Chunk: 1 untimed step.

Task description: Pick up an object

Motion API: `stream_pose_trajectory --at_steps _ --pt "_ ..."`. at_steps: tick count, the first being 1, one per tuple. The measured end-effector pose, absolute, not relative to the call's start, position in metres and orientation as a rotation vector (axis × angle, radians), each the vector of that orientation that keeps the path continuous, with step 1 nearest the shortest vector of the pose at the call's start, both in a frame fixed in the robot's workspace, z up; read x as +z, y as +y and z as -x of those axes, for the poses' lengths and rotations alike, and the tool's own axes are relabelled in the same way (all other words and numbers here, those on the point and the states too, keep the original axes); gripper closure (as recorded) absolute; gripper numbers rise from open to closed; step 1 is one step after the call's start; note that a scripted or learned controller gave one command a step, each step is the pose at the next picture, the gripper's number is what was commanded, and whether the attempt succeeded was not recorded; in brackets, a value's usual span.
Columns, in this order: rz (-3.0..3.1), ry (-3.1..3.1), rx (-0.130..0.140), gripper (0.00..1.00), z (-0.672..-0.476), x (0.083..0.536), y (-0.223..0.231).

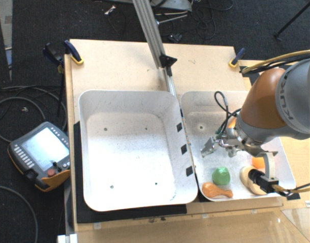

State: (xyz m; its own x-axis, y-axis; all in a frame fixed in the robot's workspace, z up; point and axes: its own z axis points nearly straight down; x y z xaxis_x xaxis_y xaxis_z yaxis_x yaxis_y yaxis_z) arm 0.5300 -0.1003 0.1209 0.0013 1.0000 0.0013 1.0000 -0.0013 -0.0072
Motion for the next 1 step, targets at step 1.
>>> stream_pose_trajectory --at_steps 1 --pt "2.223 -2.220 0.001 0.00 -0.5302 0.0945 -0.1000"
